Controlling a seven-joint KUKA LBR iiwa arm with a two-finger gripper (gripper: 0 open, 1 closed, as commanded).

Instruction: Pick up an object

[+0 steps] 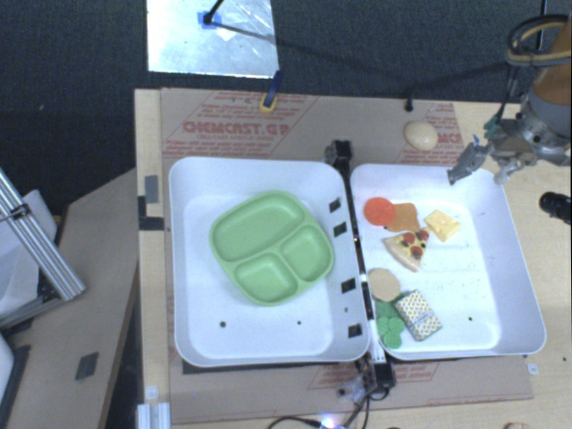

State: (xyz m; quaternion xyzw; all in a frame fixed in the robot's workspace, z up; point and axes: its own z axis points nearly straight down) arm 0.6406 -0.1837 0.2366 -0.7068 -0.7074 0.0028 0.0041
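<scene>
Currently I count two white bins: the right bin (518, 275) holds seven toy foods, the left bin (192, 266) one green three-compartment plate (271, 247). My hand (483, 163) hangs over the right bin's far rim, two fingers spread wide, gripping nothing. Nearest, below-left of it, lies a yellow cheese wedge (441, 224); beyond that a pizza slice (407, 248), red disc (379, 210), tan cookie (384, 283), green pieces (390, 324) and patterned block (418, 315). A pale egg-shaped lump (421, 135) rests on the worktop left of the hand.

Pale green divided plate (273, 249), white bins (192, 239), red disc (379, 210), yellow cheese wedge (441, 224), checkered packet (417, 315)
</scene>
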